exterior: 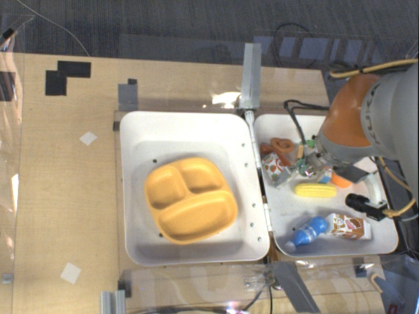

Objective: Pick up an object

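Blue bottle (309,232) front of right bin (386,244) | corn (315,190) behind | gripper (313,165) low over clutter, finger state unclear | yellow tray (190,199) in left bin (134,175)

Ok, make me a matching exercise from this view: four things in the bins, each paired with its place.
Things:
1. yellow divided plate
2. corn cob
3. blue bottle
4. gripper

Places:
A. right bin, near its front edge
B. left bin
C. right bin, middle
D. above the right bin's back half

Pairs: 1-B, 2-C, 3-A, 4-D
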### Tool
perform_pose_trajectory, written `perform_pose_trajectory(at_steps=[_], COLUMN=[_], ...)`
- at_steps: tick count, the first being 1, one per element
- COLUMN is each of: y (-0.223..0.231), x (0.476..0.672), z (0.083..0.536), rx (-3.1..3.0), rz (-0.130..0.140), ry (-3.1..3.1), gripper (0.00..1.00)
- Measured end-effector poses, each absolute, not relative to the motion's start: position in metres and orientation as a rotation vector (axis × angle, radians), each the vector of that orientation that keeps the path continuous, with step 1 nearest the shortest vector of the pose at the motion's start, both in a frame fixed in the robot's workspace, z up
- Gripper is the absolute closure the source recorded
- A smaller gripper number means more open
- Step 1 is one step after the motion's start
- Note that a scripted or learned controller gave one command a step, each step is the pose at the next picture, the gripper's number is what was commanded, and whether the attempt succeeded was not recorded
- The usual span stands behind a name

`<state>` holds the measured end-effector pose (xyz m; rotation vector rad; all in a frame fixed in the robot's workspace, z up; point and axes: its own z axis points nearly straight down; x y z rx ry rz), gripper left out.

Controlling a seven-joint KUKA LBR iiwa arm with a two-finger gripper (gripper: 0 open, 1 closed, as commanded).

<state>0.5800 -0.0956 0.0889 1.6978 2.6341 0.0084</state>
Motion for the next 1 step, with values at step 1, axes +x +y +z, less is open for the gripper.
perform_pose_trajectory(at_steps=[1], y=[-0.0958], x=[0.5822], z=[0.0999], rx=[1.683], rz=[0.008], ry=[2.635], gripper=[1.00])
